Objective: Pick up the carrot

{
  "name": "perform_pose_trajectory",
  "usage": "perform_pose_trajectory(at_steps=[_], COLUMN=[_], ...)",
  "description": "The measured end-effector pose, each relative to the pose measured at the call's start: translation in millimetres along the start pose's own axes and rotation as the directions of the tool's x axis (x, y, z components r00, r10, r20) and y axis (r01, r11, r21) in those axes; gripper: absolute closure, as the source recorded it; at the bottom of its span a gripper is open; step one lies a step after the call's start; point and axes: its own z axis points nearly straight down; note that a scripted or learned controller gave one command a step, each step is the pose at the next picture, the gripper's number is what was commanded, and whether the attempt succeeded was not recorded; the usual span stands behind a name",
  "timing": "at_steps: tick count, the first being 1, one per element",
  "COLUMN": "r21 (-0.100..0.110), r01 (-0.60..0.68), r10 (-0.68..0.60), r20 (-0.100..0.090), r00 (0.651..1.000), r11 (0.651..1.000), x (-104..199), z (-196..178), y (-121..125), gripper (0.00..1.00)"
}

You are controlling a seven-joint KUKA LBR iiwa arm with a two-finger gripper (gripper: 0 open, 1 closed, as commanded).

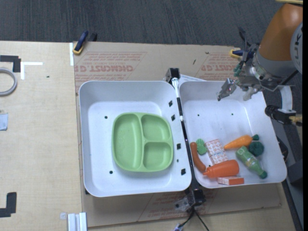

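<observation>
Two-finger metal gripper w/ fingers spread, holding nothing, hovers over the far edge of right shallow white plastic bin. Orange tapered toy carrot lies in that bin's near-right part, well apart from gripper.

A green divided plate lies in the left white bin. The right bin holds a green bottle, a sausage and a small carton (all near its front).
</observation>
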Motion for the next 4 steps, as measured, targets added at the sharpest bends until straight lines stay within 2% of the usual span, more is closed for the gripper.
perform_pose_trajectory(at_steps=[1,2,3,4], r21=[-0.001,-0.001,-0.006,-0.002], r01=[0.255,0.514,0.715,0.822], r10=[-0.255,-0.514,-0.715,-0.822], r20=[0.000,0.000,0.004,0.004], r00=[0.967,0.858,0.699,0.569], r11=[0.967,0.858,0.699,0.569], x=[3,-29,-39,-47], z=[55,88,109,112], y=[-93,-102,-93,-61], gripper=[0.00,0.00,0.00,0.00])
